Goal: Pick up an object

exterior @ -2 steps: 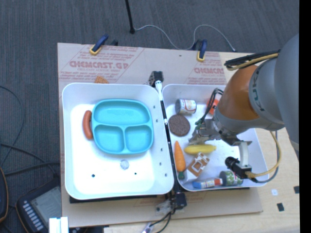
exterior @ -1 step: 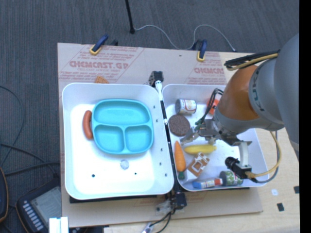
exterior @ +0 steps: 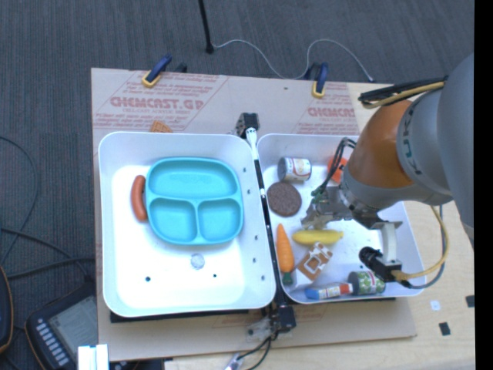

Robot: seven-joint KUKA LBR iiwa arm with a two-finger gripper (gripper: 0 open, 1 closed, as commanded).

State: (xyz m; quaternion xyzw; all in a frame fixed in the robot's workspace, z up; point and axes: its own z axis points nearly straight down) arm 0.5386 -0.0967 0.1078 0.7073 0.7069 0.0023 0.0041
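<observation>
My claw [exterior: 322, 209] (grip state unclear) hovers over one smooth curved banana [exterior: 316, 237]; two white bins [exterior: 115, 230], one glossy three-compartment blue tray [exterior: 194, 200].

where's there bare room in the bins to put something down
Left bin: bare floor in front of the blue tray, and a strip behind the tray. Right bin: crowded, with can, cookie, carrot, banana and the hand packed close.

Dark grey carpet floor [exterior: 62, 37]; brown board [exterior: 231, 99] w/ clamps [exterior: 158, 69], black cables [exterior: 23, 206]
</observation>
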